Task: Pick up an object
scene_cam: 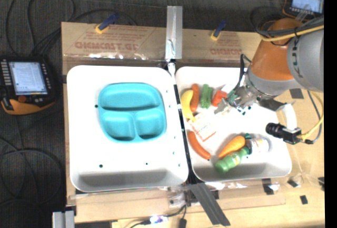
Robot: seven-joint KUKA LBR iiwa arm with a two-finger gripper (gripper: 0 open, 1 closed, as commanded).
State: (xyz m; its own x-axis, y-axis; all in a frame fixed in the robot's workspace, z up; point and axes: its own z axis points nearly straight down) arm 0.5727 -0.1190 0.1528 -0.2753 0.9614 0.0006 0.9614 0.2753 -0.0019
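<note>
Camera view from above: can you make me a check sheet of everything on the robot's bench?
Surface: two shallow white bins, left bin and right bin, side by side on a brown bench.
Job's things: right bin holds a yellow banana toy, orange carrot toy, green plastic vegetable, small white card.
Clutter: turquoise three-compartment plastic tray in the left bin.
Grippers: two-finger gripper low over the right bin's upper part; grasp cannot be told.
Cables: black cables on the dark floor.
Surroundings: handheld screen pendant left of the bench.
</note>
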